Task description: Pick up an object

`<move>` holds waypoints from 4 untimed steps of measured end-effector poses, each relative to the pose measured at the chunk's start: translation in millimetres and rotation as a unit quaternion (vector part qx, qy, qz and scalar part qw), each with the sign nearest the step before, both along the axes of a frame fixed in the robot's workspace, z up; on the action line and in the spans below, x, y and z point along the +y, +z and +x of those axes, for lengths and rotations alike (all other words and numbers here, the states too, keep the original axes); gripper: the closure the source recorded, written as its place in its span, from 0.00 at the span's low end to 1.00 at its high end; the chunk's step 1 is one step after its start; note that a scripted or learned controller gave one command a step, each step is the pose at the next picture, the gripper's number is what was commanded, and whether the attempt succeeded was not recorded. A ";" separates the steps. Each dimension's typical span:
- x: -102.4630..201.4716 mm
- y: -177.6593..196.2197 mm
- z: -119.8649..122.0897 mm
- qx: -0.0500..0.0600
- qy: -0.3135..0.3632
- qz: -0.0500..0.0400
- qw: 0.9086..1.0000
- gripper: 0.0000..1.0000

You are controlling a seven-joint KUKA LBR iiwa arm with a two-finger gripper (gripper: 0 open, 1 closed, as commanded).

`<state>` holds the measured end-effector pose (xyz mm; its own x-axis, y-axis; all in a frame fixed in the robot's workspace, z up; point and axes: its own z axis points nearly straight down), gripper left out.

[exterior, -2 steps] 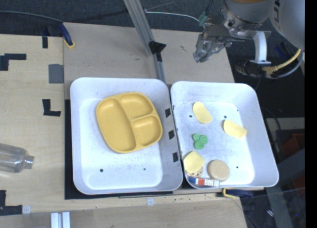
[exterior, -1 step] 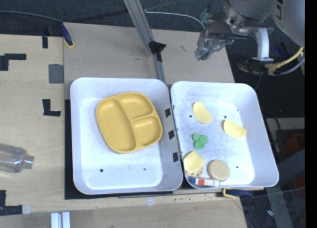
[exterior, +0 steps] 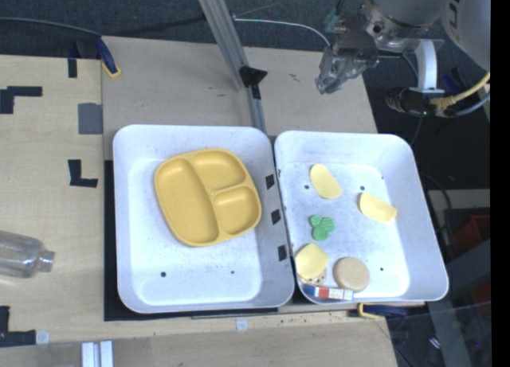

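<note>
My gripper hangs high above the bench, beyond the far edge of the right bin, with nothing seen between its fingers. In the right bin lie a yellow oval piece, a second yellow piece, a small green item, a yellow round piece, a tan round piece and a flat red, white and blue packet at the near edge. The left bin holds a yellow divided plate.
A metal post slants up from behind the bins, near the gripper's left. A clear bottle lies on the bench at far left. Cables run across the dark floor behind the bench.
</note>
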<state>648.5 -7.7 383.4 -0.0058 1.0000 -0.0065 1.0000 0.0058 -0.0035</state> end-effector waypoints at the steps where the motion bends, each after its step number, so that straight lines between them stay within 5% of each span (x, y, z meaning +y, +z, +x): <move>1: 0.2 9.8 0.1 0.000 0.000 -0.001 1.000 1.00; 4: 0.8 39.2 0.7 0.001 0.001 -0.004 1.000 1.00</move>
<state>649.2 -6.9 422.6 -0.0081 0.9999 -0.0140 0.9999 0.0081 -0.0063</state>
